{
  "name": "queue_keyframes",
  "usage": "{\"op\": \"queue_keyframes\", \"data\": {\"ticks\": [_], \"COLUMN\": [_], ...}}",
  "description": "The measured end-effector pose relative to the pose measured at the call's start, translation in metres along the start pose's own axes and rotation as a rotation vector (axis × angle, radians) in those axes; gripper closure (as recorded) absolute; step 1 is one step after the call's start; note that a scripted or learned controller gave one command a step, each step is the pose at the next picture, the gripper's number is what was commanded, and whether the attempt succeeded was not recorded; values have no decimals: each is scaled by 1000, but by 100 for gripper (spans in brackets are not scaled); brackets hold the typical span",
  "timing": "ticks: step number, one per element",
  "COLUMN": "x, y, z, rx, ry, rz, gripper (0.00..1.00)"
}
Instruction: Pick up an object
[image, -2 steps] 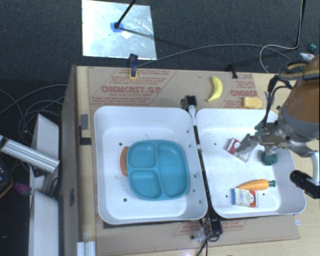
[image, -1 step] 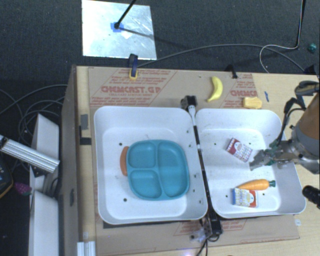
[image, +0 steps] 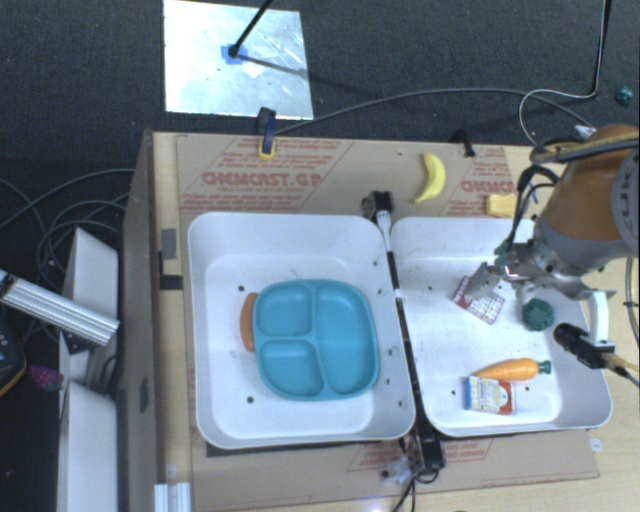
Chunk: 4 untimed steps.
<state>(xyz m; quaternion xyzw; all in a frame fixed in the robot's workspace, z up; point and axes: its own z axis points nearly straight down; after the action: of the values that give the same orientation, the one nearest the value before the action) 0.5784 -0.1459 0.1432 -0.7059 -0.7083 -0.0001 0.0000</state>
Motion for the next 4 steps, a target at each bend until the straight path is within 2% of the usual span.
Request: {"op": "queue_keyframes", "data": {"ticks": [1, 2, 3, 4], "x": [-54, -61, -61, -61], "y": [42, 42, 29, 26], "z": [52, -1, -46, -52], "rx": [-3, -5, -3, -3], "ry": [-1, -2, -2, -1], "rz": [1, 2, 2, 2], "gripper": [0, 0, 0, 0]}}
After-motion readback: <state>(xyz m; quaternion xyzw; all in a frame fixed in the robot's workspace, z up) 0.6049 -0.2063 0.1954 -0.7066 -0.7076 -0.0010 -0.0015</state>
